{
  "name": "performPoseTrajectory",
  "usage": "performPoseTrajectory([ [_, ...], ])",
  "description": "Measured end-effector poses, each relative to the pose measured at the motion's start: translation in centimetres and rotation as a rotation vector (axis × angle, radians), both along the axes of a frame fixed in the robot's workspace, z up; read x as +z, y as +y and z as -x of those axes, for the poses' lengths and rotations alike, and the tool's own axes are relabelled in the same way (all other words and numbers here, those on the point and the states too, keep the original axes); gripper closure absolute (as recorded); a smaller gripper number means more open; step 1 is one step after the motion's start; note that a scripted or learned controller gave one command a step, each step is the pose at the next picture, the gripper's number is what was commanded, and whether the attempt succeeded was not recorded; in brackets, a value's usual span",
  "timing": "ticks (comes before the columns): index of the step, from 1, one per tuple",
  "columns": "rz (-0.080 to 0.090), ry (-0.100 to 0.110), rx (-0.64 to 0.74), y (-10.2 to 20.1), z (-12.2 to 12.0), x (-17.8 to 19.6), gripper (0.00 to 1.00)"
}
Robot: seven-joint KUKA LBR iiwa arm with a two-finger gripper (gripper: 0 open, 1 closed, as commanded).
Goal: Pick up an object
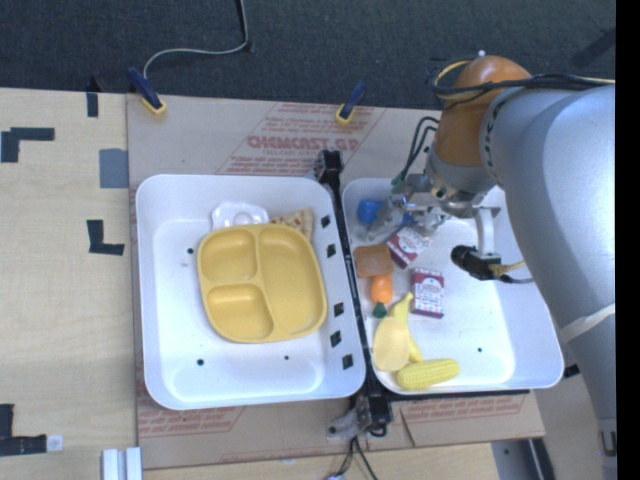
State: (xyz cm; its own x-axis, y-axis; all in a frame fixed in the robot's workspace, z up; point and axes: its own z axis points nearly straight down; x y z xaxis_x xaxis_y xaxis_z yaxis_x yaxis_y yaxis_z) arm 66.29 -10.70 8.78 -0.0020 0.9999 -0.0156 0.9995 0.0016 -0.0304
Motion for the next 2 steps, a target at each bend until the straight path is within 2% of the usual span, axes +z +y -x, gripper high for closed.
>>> performPoseTrajectory([
  [2, 0.0, 0.0, 0.0, 0.01, 0.01, -0.03, 0.0],
])
